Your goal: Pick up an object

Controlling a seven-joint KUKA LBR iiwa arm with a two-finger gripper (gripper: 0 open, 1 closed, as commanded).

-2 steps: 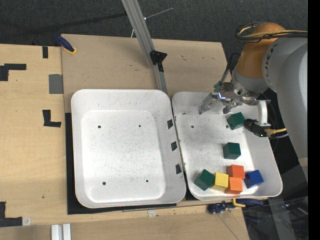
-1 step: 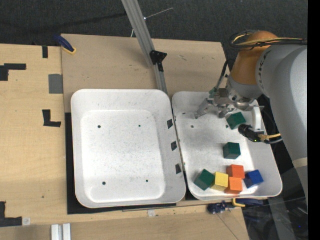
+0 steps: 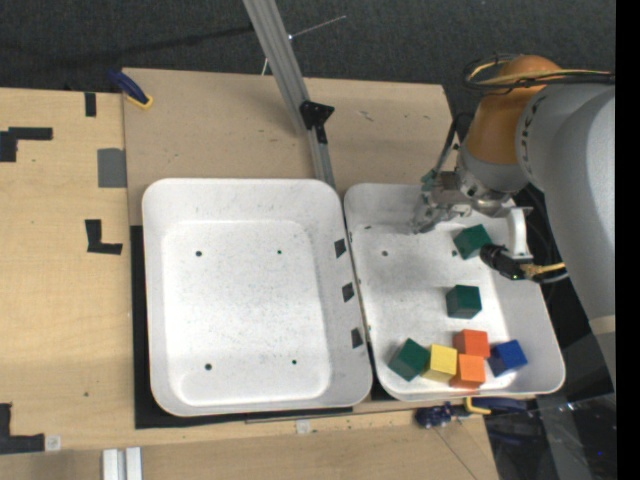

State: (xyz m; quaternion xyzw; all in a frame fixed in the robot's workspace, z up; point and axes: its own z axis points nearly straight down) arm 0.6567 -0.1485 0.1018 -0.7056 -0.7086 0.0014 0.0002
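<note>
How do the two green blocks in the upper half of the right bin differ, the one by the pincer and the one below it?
The upper green block lies close beside the pincer, turned at a slant and lighter in tone. The lower green block sits apart from the pincer, nearer the cluster of blocks at the bin's front, squarer to the bin's sides and darker. Both are small green cubes resting free on the floor of the right bin.

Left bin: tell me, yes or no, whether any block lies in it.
No: the blocks, among them the yellow block and blue block, all lie in the right bin, not the left bin.
</note>
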